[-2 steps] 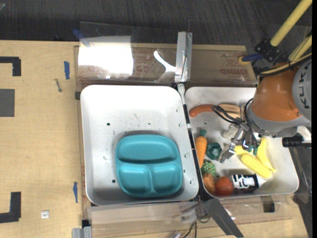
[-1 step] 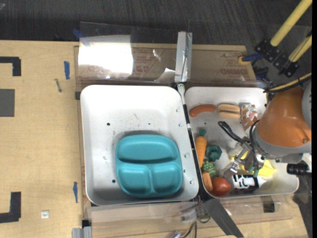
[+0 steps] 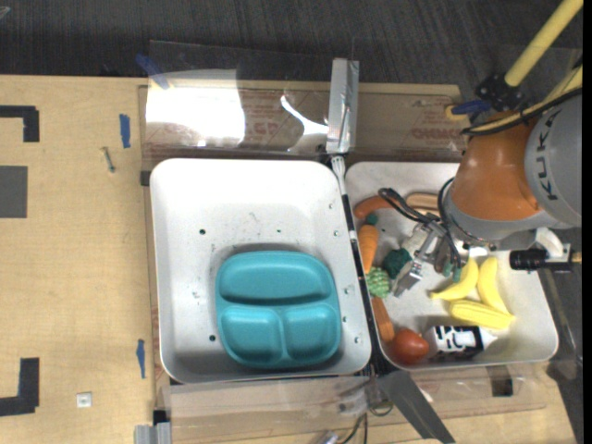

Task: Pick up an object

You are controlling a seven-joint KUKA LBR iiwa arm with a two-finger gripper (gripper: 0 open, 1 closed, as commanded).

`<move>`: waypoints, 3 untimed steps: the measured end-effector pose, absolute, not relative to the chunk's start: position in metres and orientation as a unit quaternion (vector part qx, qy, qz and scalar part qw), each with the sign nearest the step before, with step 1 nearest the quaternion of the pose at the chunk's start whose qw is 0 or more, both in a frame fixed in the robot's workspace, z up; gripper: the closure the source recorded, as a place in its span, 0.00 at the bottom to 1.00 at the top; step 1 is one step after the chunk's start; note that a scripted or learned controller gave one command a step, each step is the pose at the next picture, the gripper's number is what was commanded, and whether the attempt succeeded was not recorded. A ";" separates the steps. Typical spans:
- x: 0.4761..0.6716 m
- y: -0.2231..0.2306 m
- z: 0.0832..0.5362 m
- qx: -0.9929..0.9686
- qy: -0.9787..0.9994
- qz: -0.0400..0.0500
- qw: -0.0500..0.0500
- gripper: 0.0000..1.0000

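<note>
The right bin (image 3: 546, 336) holds the loose items. A carrot (image 3: 368, 245) lies along its left wall, with a green broccoli piece (image 3: 378, 282) just below it and a dark teal item (image 3: 398, 263) beside that. Yellow bananas (image 3: 478, 294) lie at the middle right. A red tomato (image 3: 409, 343) and a black-and-white bottle (image 3: 460, 338) rest near the front wall. My gripper (image 3: 418, 265) hangs over the bin's middle, between the teal item and the bananas, under the orange wrist band (image 3: 495, 178). Nothing can be seen held in it.
The left bin (image 3: 185, 202) carries a teal divided plate (image 3: 277, 308) at its front. A reddish sausage-like item (image 3: 373, 207) and a black cable (image 3: 396, 200) sit at the right bin's back left. A thin orange piece (image 3: 381, 314) lies by the dividing wall.
</note>
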State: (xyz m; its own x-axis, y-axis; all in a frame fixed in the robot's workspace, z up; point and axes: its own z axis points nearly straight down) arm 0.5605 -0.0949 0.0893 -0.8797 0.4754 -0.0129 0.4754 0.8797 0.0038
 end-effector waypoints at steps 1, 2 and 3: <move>0.610 -0.108 0.089 0.181 0.984 0.000 0.005 0.00; 0.658 -0.140 0.087 0.093 0.996 0.001 0.000 0.00; 0.616 -0.218 0.087 0.051 0.999 -0.001 0.003 0.00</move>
State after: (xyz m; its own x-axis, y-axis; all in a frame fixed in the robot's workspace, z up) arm 0.6158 -0.2180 0.0870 -0.9948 0.1018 -0.0055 0.1018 0.9948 -0.0019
